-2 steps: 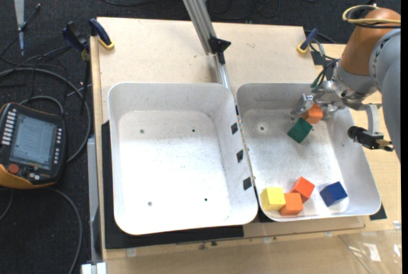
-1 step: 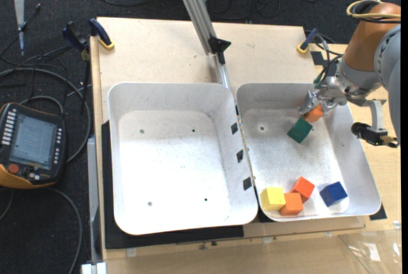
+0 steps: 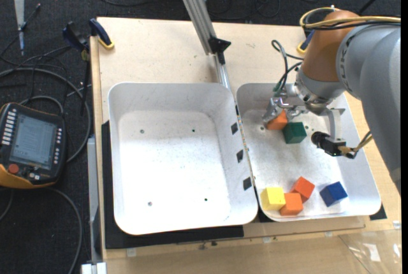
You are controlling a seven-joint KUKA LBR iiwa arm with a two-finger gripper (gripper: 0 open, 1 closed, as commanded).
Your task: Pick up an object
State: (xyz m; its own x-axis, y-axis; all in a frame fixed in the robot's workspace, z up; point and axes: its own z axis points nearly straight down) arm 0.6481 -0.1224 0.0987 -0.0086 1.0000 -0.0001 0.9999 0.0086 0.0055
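My gripper (image 3: 281, 111) is low over the far part of the right bin (image 3: 363, 187), just above an orange block (image 3: 276, 122) that peeks out beneath it. A green cube (image 3: 294, 132) lies right beside that block, to its near right. The grey arm with its orange band (image 3: 326, 30) comes in from the right and hides the bin's far right corner. Whether anything is held cannot be seen.
Along the right bin's near edge sit a yellow cube (image 3: 274, 197), two orange cubes (image 3: 304, 187) (image 3: 292, 203) and a blue cube (image 3: 333, 193). The left bin (image 3: 127, 202) adjoins it. A slanted metal pole (image 3: 197, 8) ends at the bins' shared far corner.
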